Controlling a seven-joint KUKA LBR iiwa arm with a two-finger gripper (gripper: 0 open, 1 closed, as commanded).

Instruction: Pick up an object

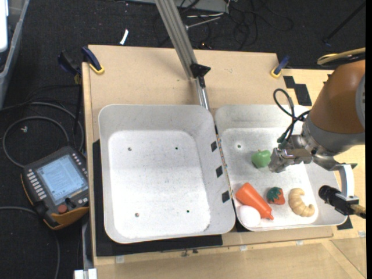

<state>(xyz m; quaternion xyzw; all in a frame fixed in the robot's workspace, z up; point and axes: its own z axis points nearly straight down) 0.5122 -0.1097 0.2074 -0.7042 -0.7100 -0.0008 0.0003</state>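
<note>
In the right bin (244,118) lie a green pepper-like object (261,158), an orange carrot (253,199), a white egg-like ball (250,216), a small red strawberry with a green top (275,195) and a tan croissant (301,202). My gripper (279,161) hangs low over the bin, just right of the green object and close against it. The wrist body hides the fingertips.
The left bin (156,170) sits beside the right one, with a raised divider between them. A metal pole (177,31) slants in from the top. A teach pendant (55,182) lies on the floor at left. Cables trail along the arm at right.
</note>
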